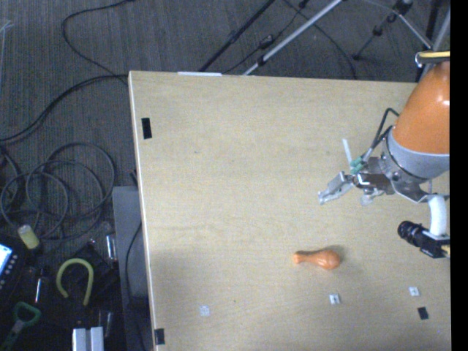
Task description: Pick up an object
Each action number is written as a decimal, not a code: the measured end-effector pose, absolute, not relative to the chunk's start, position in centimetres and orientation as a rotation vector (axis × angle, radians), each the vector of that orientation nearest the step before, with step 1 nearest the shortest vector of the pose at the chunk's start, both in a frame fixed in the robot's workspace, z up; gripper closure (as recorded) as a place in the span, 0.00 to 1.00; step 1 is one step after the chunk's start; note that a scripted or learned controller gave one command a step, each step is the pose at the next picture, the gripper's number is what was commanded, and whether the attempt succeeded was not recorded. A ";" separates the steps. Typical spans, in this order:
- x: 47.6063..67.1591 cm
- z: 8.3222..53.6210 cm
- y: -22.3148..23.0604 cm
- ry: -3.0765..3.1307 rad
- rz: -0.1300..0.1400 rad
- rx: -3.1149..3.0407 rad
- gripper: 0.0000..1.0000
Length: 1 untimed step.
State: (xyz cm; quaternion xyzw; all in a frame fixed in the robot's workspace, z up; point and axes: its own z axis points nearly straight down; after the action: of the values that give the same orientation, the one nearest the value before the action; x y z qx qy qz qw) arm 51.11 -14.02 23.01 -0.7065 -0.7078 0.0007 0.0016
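Note:
A small orange object (318,259), shaped like a gourd with a thin neck pointing left, lies on the tan bench top (234,167) towards the front right. My gripper (333,189) reaches in from the right, some way behind the orange object and apart from it. Nothing shows in the gripper. Above it sits the grey wrist with its orange band (430,115).
Small square markers (334,298) lie near the bench's front right, and a black tag (146,128) sits by the left edge. Cables and tools (66,269) lie on the floor to the left. Tripod legs (322,13) stand behind the bench.

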 end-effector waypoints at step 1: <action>57.8 24.2 -20.2 -2.160 0.003 -2.280 0.00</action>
State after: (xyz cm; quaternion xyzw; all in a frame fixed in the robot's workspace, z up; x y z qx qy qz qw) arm 57.82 -20.21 24.24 -0.7259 -0.6878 0.0009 0.0006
